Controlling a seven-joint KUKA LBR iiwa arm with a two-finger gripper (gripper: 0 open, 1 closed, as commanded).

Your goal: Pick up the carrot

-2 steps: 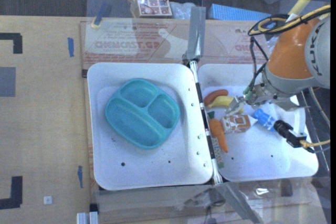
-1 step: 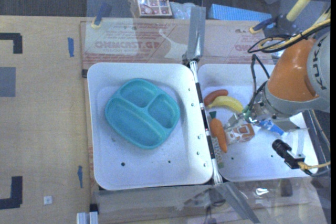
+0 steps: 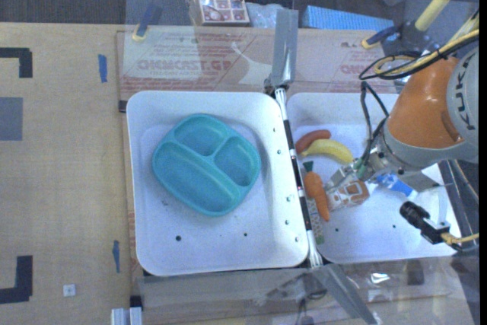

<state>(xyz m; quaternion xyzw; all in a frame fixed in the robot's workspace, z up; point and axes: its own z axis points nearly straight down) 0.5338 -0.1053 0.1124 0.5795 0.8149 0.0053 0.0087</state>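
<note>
The carrot [image 3: 317, 195] is orange and lies lengthwise against the left wall of the right bin [image 3: 380, 240]. My gripper [image 3: 356, 174] hangs low over the middle of that bin, just right of the carrot. It sits above a small brown and white carton [image 3: 351, 195]. The carrot lies apart from the gripper, on the bin floor.
A yellow banana [image 3: 329, 150] and a red sausage [image 3: 311, 139] lie just behind the carrot. A blue item [image 3: 397, 183] sits right of the carton. The left bin [image 3: 152, 240] holds a teal divided plate [image 3: 206, 163]. The ridge between the bins [image 3: 293, 179] runs close to the carrot.
</note>
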